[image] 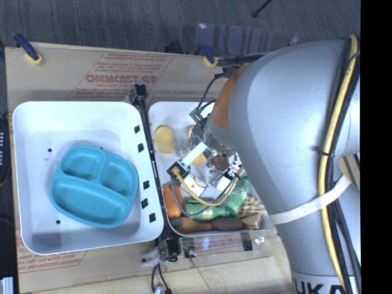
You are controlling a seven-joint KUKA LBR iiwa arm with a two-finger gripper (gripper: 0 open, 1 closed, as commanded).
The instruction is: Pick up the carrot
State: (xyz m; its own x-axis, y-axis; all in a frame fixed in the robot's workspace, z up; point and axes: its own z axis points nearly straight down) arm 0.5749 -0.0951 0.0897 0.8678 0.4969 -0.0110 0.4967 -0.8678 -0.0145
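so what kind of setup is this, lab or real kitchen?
Most likely a lab bin-picking bench, not a kitchen. Two shallow white bins sit clamped on a cardboard sheet. The right bin holds what look like toy foods, the carrot among them, under the arm's gripper. The left holds a blue divided plate.

**Colours on the bench**

We are seeing an orange carrot (172, 202), a turquoise plate (93, 185), two white bins (27, 164), a pale yellow round thing (163, 139), a green item (214, 211) and the grey arm (294, 139) wearing its orange band (223, 106).

A robotics lab: clamped cardboard bench (116, 72) (two white bins (30, 164)), carpet floor.
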